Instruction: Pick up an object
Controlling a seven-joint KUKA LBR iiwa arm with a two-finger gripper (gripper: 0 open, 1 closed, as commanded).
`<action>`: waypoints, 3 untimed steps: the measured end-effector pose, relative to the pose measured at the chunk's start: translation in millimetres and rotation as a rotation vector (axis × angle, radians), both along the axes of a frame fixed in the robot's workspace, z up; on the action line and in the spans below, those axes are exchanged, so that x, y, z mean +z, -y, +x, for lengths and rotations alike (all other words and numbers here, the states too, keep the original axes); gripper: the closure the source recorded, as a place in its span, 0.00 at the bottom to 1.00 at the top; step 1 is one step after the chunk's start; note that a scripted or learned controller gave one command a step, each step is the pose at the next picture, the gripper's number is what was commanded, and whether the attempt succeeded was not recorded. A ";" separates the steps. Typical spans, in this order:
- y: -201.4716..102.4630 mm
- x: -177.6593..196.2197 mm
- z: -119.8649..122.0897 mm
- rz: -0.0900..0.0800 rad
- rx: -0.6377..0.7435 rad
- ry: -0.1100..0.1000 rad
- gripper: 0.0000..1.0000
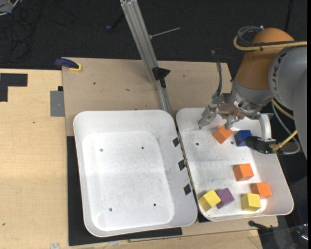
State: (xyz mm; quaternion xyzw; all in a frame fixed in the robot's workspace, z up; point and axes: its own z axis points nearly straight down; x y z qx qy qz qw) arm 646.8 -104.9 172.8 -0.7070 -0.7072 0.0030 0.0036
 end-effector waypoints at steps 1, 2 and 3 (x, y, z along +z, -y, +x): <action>-1.3 -64.9 0.2 0.001 -0.001 0.000 0.00; -2.3 -81.9 0.4 -0.001 -0.003 0.007 0.00; -1.0 -71.5 0.4 0.000 -0.008 0.006 1.00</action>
